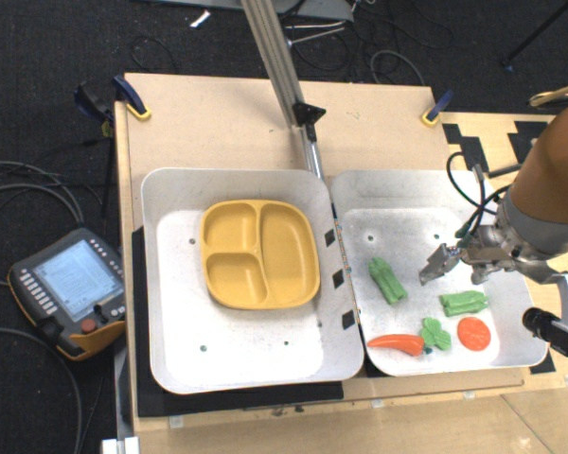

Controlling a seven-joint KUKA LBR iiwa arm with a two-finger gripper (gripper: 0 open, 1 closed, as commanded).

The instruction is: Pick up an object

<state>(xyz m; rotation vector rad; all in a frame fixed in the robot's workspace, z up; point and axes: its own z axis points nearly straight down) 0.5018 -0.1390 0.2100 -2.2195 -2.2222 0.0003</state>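
Note:
In the right bin [398,220] lie several toy foods. A long green piece [388,280] sits near the bin's middle, and a shorter green piece [463,302] lies to its right. Along the front edge are a red pepper-like piece [398,344], a small green piece [436,333] and a round red piece [473,334]. My gripper [457,270] hangs over the right half of this bin, just above the shorter green piece. It is open, its fingers [434,266] spread with nothing between them.
A yellow divided plate [261,253] sits in the left bin [170,282]. A slanted metal pole [276,50] crosses the bench from the back to the bins' shared edge. A teach pendant [68,291] lies on the floor to the left.

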